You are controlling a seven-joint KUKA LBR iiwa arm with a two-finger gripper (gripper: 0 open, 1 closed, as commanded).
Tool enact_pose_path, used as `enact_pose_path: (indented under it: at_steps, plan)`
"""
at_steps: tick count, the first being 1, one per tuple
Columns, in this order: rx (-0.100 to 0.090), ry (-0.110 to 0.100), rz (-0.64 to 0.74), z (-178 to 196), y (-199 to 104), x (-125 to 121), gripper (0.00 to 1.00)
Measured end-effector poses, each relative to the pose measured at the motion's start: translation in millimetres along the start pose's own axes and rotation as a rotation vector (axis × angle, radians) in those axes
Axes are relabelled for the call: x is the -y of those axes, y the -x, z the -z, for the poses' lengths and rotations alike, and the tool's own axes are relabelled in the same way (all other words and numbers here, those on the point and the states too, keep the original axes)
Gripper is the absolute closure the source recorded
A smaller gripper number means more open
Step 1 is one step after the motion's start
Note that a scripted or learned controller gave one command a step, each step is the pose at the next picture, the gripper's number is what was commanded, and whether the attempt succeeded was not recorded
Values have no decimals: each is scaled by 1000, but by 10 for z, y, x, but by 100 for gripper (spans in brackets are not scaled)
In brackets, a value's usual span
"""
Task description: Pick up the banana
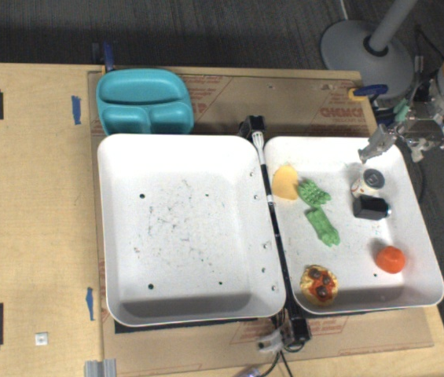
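one yellow banana (pixel 285 182), stubby, lying flat.

My gripper (pixel 380 144) hangs over the right bin's (pixel 418 234) 1 o'clock corner. Yellow banana (pixel 285 182) lies at 10 o'clock, touching green toy (pixel 318 213).

White bins (pixel 182 155), teal tray (pixel 144 100), yellow banana (pixel 285 182), green toy (pixel 320 214), orange ball (pixel 390 259), tan bench (pixel 33 210)
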State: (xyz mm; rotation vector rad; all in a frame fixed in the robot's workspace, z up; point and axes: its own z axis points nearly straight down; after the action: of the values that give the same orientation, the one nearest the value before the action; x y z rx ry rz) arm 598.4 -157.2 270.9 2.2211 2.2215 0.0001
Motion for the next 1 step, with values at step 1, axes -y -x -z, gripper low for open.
enact_pose_path:
  at_steps: [1]
  plan:
    - [-1,-1,97,-1005,-663,160,0]
